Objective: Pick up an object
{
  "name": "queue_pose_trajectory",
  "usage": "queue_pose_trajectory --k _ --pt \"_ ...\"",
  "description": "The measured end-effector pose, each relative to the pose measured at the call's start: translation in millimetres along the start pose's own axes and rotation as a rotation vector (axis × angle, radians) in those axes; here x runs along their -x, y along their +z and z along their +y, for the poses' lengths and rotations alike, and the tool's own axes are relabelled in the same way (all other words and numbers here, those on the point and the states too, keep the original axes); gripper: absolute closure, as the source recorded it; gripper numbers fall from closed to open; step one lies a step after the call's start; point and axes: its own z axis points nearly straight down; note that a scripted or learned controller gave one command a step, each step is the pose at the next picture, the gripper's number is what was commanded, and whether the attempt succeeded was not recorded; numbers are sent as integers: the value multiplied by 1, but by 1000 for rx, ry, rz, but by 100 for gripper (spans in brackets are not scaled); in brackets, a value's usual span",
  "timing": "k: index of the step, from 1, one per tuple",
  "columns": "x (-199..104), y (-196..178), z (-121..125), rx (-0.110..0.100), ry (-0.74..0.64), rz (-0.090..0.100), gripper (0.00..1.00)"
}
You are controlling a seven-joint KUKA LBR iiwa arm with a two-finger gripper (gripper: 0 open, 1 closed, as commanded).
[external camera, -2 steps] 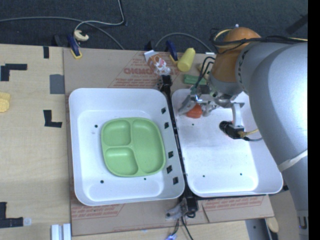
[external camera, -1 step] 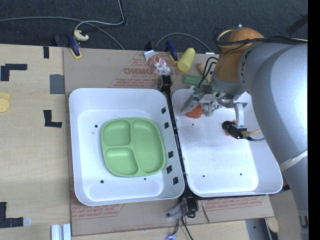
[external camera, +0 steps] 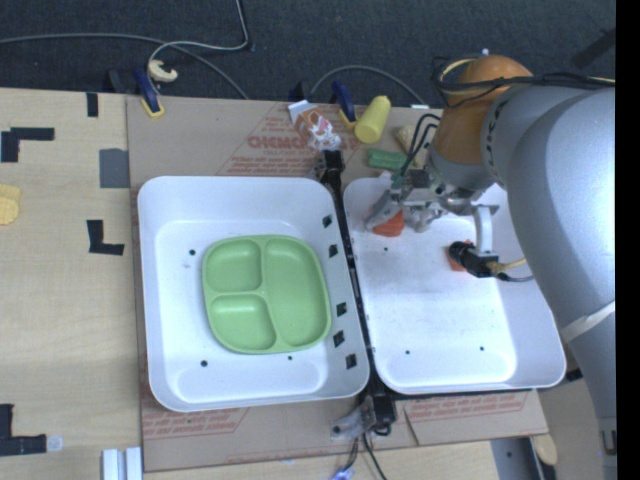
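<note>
The jaws' state cannot be told; an orange object (external camera: pixel 390 225) is half hidden beneath the gripper (external camera: pixel 405 208). A green divided plate (external camera: pixel 266 293) is held by the left bin (external camera: pixel 160 268), well apart from the jaws.

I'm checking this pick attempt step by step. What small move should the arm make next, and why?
Probably a short, straight descent: the gripper sits at the right bin's far-left corner, right over the small orange-red object, which lies on the bin floor rather than visibly between the fingers.
</note>
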Motion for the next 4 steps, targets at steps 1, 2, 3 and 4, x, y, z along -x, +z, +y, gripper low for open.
queue_pose_trajectory --k 1,2,3,4 --pt "-11 0 0 0 1 -1 0" --pt "-1 0 0 0 1 0 0" --pt "-11 0 0 -1 1 -1 0" --pt "3 0 0 0 1 0 0"
